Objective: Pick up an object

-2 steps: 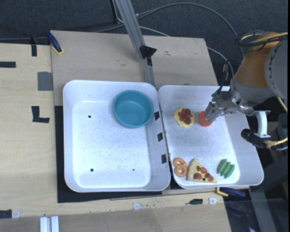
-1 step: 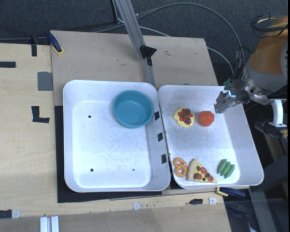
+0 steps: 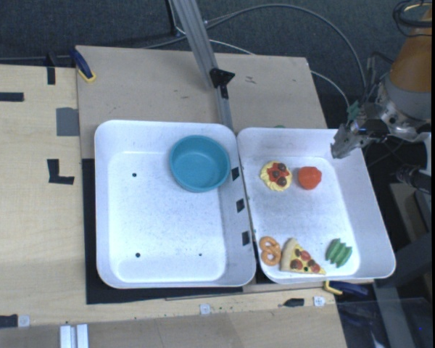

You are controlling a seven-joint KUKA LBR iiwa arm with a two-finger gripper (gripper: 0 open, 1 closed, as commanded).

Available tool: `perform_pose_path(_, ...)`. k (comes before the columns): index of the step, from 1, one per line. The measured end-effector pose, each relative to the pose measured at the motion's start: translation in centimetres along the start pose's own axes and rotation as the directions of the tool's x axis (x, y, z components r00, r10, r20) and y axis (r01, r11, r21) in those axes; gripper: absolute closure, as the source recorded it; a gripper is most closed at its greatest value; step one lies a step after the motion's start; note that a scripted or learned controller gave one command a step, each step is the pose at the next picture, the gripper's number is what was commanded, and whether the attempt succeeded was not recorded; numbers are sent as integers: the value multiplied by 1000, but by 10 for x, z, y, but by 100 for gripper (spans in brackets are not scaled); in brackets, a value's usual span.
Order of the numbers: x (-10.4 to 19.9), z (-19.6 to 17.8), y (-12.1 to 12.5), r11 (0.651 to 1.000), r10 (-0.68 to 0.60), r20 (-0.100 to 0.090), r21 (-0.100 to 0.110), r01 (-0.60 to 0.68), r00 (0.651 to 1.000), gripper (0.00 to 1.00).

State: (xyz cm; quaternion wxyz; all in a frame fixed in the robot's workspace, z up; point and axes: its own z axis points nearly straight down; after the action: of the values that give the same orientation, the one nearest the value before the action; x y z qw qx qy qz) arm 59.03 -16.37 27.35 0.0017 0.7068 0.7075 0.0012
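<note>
Left bin (image 3: 116, 194): one blue bowl (image 3: 199, 163), upright, near the back right corner.

Right bin (image 3: 370, 216): round mini pizza (image 3: 275, 175) and red tomato (image 3: 309, 177) just beside each other toward the back; pretzel (image 3: 269, 249), pizza slice (image 3: 300, 259) and green pepper piece (image 3: 338, 251) along the front.

Gripper (image 3: 344, 143): poised over the right bin's back right corner, nothing visible between its parts; whether it is spread or closed cannot be told.

Task status: not begun as far as visible. Every object lies in a bin, none lifted. Remaining, by judgement: choose a target (tomato is nearest), descend, grasp, raise.
</note>
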Motion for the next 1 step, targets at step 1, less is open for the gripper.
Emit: perform_pose_path(1,53,-3,10,1000,-4,-2,4,4,1000,100)
